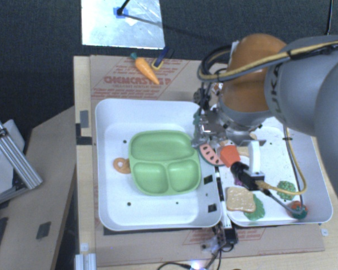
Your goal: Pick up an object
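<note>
The grey arm (304, 83), smooth and bulky with its glossy orange band, reaches across the right bin (314, 176) and brings its metal gripper (205, 129) low over the wall where the two bins meet. I cannot tell whether it is spread or closed, and I see nothing pinched in it. Just beside it, by the right bin's left edge, lies a flat watermelon slice (210, 153), red with dark seeds, next to a blocky orange piece (230, 155). Toward that bin's near edge a tan slice of toast (239, 197) rests on a ruffled green lettuce leaf (257, 208), with a knobbly green broccoli floret (285, 188) to its right. The left bin (112, 207), shallow white plastic with rounded corners, holds a pale green divided plate (160, 162) of three moulded sections at its middle, and a small orange ring-shaped pretzel (121, 165) sits near the bin's left edge. Beyond the bins, a tapered orange carrot (146, 70) lies on printed cardboard (124, 80).
</note>
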